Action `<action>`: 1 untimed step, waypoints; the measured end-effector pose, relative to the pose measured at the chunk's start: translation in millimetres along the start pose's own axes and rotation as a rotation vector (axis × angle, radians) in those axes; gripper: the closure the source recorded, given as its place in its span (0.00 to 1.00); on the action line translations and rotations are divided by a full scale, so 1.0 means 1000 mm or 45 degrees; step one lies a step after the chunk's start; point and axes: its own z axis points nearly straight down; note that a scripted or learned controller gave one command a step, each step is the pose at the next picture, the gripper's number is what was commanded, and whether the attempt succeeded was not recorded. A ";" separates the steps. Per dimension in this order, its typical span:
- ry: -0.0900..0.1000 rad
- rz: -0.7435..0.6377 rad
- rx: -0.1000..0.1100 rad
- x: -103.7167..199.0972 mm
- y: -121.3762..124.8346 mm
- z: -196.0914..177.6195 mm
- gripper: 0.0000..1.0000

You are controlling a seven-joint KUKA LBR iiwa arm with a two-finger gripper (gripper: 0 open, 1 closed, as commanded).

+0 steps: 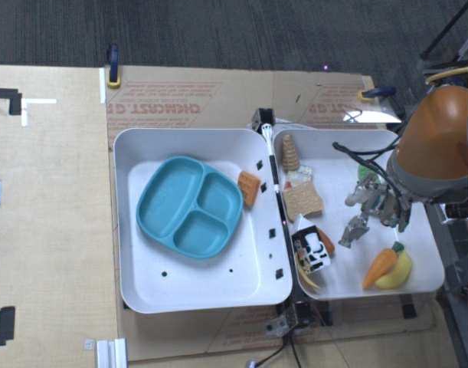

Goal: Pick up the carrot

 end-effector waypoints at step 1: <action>0.001 -0.139 0.001 0.028 -0.069 0.044 0.00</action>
